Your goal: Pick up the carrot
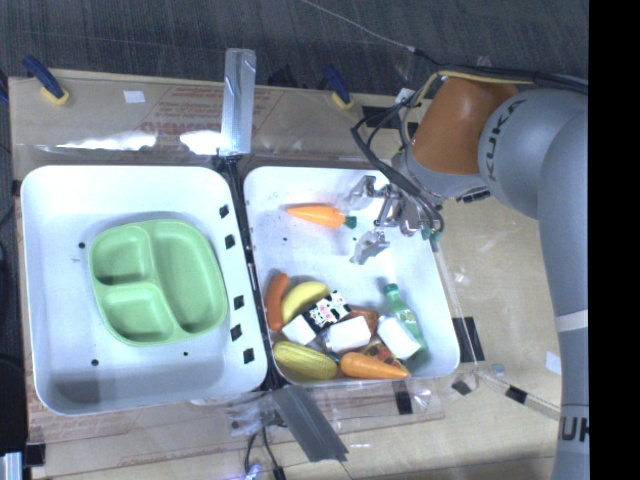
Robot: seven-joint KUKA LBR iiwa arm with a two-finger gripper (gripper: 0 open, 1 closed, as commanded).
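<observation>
An orange carrot (314, 214) with a green stub end lies alone in the upper part of the right bin (262, 193), pointing left. My gripper (365, 219) hovers just right of it, open, with one finger (361, 187) above and the other (369, 249) below the carrot's green end. Nothing is held between them. A second carrot (372, 366) lies in the pile at the bin's front, and another orange piece (275, 301) rests against the bin's left wall.
The pile at the front of the right bin holds a yellow banana (303, 295), a yellow-green fruit (305, 362), a white block (348, 334) and a green bottle (402, 320). A green divided plate (155, 280) sits in the left bin (50, 198).
</observation>
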